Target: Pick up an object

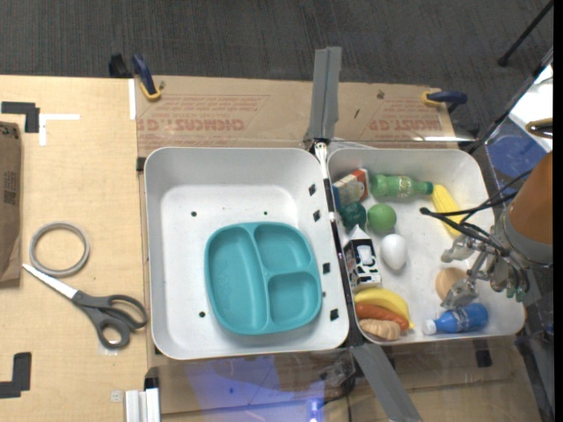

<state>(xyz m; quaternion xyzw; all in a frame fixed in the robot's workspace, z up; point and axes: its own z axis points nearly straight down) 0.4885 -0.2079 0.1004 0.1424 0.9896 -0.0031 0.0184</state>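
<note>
Tool (464, 281) low in right bin (479, 167), near its right wall; finger state unclear. Blue bottle (459, 320) lying just below it, tan object (449, 281) beside. White egg (393, 251), green ball (382, 217), banana (383, 302) further left. Teal divided tray (264, 277) in left bin (176, 236).

Dark grey carpet (264, 16) covers the floor at the far side. The bench's light wooden top (70, 174) stretches left, carrying a tape roll (59, 248) and scissors (92, 306). Brown cardboard (229, 112) lies beneath the bins, held by blue clamps (145, 77).
</note>
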